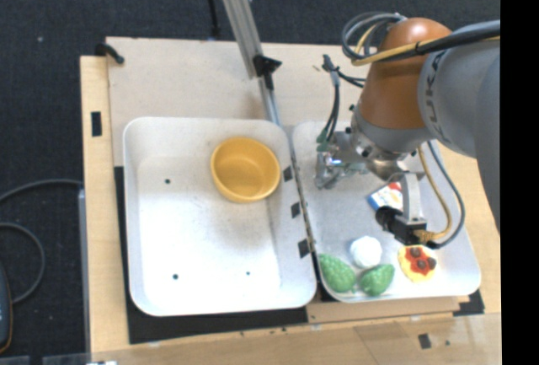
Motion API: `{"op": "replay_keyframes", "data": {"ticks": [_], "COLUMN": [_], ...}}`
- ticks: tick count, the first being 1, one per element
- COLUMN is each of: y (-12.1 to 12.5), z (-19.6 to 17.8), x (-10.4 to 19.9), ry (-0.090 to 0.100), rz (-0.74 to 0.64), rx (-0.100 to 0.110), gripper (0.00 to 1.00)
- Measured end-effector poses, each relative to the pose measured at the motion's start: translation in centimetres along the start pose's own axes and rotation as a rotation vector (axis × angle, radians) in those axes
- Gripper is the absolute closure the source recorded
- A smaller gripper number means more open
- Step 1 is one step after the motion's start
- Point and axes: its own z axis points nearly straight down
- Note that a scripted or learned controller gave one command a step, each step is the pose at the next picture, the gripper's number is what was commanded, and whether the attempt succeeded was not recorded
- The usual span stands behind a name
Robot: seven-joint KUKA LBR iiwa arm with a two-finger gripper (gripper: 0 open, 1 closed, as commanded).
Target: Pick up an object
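Much of the right bin [459, 271] hides beneath the arm [421, 93]; pincer [330, 169] state unclear.

1. Round yellow plastic bowl [245, 169], upright, opening up, in the left white bin, upper middle, near its right wall.
2. Small white ball [365, 251], right bin, near the front.
3. Two green bumpy leaf-shaped pieces [338, 273] and [376, 279], side by side along the right bin's front edge, just below the ball.
4. Yellow flat toy with red-orange markings [418, 263], right bin, front right corner.
5. Small white-blue-red packet [386, 195], right bin, partly hidden under the arm.
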Motion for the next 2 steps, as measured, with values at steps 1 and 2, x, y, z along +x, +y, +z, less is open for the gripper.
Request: {"op": "replay_keyframes", "data": {"ticks": [1, 2], "y": [-0.5, -2.3], "z": [-0.2, -0.6], "x": [5.3, 10.7], "ry": [0.002, 0.001], "rz": [-0.002, 0.003], "rx": [0.0, 0.001], "gripper": [1.0, 1.0]}}
